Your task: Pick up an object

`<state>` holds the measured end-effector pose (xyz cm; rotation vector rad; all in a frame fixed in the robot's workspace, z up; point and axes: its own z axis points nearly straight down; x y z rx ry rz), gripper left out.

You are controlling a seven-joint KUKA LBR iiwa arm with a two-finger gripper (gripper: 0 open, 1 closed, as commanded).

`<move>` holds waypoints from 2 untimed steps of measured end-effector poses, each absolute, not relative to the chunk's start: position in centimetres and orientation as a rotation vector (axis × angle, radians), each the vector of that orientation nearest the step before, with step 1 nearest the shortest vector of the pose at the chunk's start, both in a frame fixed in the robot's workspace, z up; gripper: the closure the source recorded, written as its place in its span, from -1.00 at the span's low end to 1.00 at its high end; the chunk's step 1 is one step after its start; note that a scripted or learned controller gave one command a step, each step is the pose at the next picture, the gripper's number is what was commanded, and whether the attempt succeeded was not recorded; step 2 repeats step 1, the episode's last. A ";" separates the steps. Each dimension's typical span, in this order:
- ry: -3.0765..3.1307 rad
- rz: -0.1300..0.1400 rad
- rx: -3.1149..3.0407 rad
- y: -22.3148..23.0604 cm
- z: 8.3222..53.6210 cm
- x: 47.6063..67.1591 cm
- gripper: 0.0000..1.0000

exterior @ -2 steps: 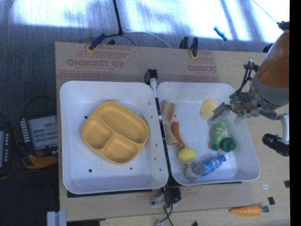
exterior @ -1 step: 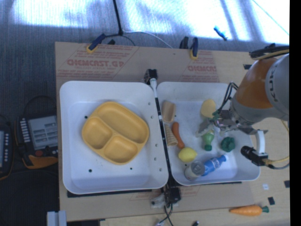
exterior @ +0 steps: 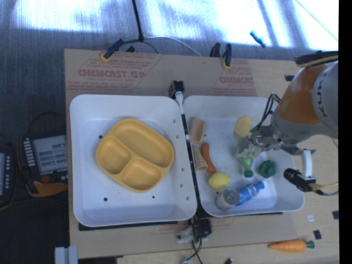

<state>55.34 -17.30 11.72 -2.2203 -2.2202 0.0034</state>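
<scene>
My gripper [exterior: 248, 145] is low over the right bin [exterior: 286, 205], near its middle right. Just below it stands a small pale green object [exterior: 247, 164], and a dark green object [exterior: 268, 168] lies to the right of that. A pale yellow object [exterior: 242, 126] lies just above the gripper. Further left are an orange carrot [exterior: 207, 156], a yellow lemon [exterior: 219, 180] and a clear bottle with a blue label [exterior: 242, 194]. A tan brush [exterior: 197, 131] rests by the bin's left wall. The view does not show anything held.
The left bin [exterior: 82, 202] holds a yellow divided plate [exterior: 135, 154]. A second carrot [exterior: 290, 246] lies on the bench outside the bins at the lower right. Clamps [exterior: 226, 55] sit at the board's far edge, and a grey device [exterior: 47, 154] sits off to the left.
</scene>
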 end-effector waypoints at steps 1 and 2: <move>-2.225 -0.001 -2.221 -13.0 21.4 57.5 1.00; -2.225 -0.001 -2.221 -13.0 21.4 57.5 1.00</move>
